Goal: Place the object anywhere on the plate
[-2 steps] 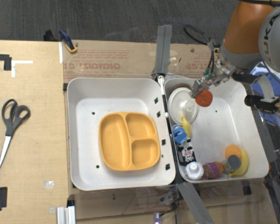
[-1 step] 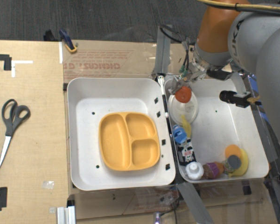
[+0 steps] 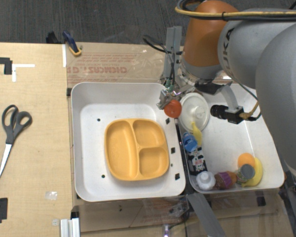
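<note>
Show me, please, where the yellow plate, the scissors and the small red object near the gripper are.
yellow plate (image 3: 119,149): camera view, on the floor of its large compartment.
scissors (image 3: 13,123): camera view, on the black handles.
small red object (image 3: 173,109): camera view, on its rounded top.

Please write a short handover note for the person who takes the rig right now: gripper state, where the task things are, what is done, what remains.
Gripper: low over the divide between the two bins, near the back right corner of the left bin. A small orange-red object sits right at its tip; a real grasp cannot be confirmed from this view.
Plate: yellow, three compartments, in the middle of the left bin, nothing on it.
Right bin: holds a white round piece beside the gripper and several small items along its left and front edges.
Done: nothing placed yet.
Left: bring the object over the plate and release it there.
</note>
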